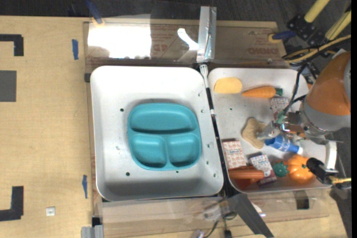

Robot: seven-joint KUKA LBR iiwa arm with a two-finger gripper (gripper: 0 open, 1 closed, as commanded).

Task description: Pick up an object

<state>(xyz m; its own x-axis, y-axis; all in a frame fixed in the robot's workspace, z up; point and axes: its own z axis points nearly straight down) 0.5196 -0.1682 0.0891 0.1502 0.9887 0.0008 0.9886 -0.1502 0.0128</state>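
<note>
Several objects: lie loose in the right bin (223,82), any of them a candidate for picking
Gripper (280,130): low in the right bin's middle, over a blue and white item (284,145) and just right of a tan lump (254,132); whether it is open or grasping anything cannot be told
Arm (330,98): reaches in from the right bin's right side, orange band above the wrist, bent down into the bin
Far end of right bin: yellow piece (228,85) and carrot (260,92)
Near end of right bin: orange fruit (299,169), red sausage (246,174), patterned packets (233,154)
Left of right bin: left bin (106,86) holding a teal divided tray (164,135)
</note>
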